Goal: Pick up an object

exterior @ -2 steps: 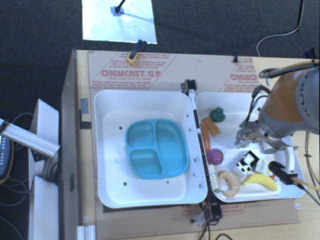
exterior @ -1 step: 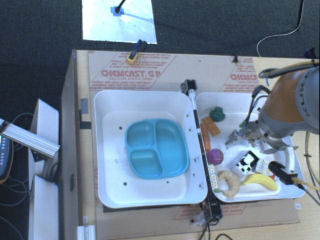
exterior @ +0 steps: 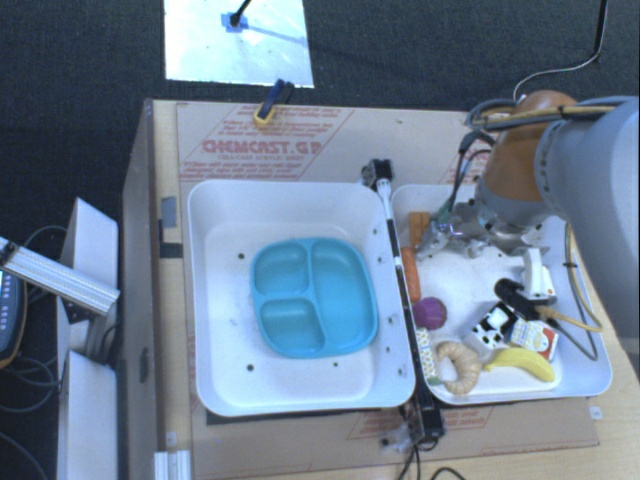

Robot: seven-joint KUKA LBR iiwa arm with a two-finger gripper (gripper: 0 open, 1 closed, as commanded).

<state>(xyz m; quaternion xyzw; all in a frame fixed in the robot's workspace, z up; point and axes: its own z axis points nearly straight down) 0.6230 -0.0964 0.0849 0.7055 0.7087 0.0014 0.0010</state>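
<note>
Over right bin's far-left corner: gripper (exterior: 445, 230), jaws' state unreadable.
Nearest pick: orange stick (exterior: 409, 272), just below-left, long axis along bin's (exterior: 590, 373) left wall.
Farther: purple ball (exterior: 431, 312).

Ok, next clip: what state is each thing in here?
Blue divided tray: flat in left bin, nothing on it.
Banana: lying in right bin.
Purple ball: resting, untouched.
Gripper: low in right bin, holding nothing visible.
</note>
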